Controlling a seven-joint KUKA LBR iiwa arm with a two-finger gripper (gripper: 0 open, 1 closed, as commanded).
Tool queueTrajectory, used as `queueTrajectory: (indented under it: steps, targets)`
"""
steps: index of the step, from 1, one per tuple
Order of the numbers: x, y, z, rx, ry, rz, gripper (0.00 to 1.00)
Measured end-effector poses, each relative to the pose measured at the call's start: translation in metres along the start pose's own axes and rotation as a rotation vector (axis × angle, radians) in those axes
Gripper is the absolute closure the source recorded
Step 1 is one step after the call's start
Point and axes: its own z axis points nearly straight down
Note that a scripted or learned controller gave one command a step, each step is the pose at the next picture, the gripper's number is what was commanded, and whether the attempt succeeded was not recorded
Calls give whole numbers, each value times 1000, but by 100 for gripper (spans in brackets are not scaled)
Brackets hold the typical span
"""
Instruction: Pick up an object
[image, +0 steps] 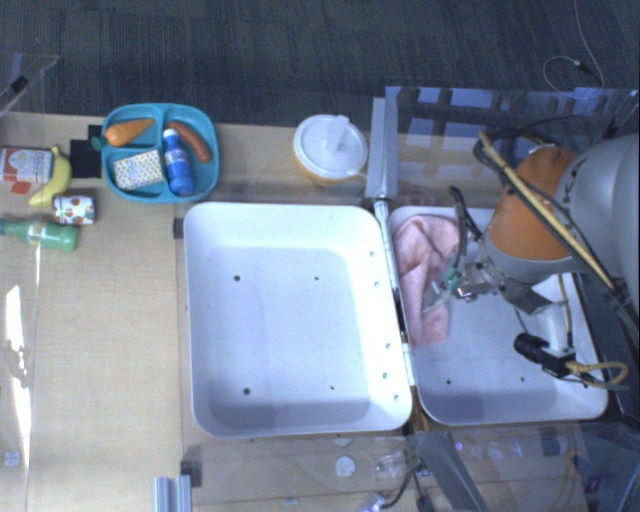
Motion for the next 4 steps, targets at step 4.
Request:
queueTrajectory:
  steps: [4]
  targets:
    - [-78, 77, -57, 11, 3, 5, 0]
